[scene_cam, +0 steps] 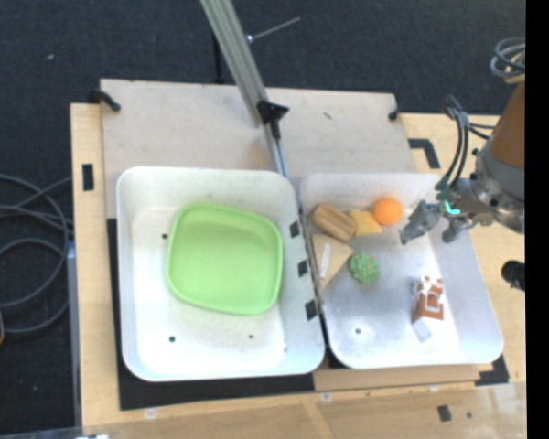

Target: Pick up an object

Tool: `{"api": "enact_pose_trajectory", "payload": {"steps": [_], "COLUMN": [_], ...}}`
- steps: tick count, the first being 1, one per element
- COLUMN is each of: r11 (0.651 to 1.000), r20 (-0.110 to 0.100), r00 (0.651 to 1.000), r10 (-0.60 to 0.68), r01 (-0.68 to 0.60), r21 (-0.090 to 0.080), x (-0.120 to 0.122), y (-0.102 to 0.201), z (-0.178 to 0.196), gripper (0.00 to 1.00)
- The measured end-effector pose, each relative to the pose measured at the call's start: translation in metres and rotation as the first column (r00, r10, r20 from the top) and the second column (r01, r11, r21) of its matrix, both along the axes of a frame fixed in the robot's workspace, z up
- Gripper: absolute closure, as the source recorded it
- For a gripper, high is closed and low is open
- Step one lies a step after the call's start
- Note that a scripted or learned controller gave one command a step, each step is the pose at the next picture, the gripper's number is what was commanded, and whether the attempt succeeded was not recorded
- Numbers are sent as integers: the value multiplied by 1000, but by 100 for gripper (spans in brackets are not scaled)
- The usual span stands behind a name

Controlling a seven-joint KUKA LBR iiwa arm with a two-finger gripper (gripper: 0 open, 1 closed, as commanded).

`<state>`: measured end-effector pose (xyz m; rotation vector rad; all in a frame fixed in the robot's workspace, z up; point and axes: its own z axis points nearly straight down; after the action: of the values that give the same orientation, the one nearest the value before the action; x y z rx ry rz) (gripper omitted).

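The fingers [435, 223] are released, holding nothing, beside the orange ball [389, 211] — lower them straight around it, then close.

A green plate [225, 258] lies in the left bin [137, 337] on the tabletop [91, 410]; black cables [18, 218] trail at nine o'clock, a metal pole [233, 48] at twelve
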<state>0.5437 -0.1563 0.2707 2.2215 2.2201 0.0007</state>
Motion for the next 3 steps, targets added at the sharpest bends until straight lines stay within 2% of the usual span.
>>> {"api": "enact_pose_trajectory", "payload": {"steps": [1,2,3], "r11": [1000,1000,1000], "r20": [0,-6,-4], "r00": [1000,1000,1000], "r10": [0,0,0], "r01": [0,0,0], "r21": [0,1,1], "x": [0,-2,-1], "y": [0,0,1], "z": [0,-62,-105], "gripper": [0,0,0]}}
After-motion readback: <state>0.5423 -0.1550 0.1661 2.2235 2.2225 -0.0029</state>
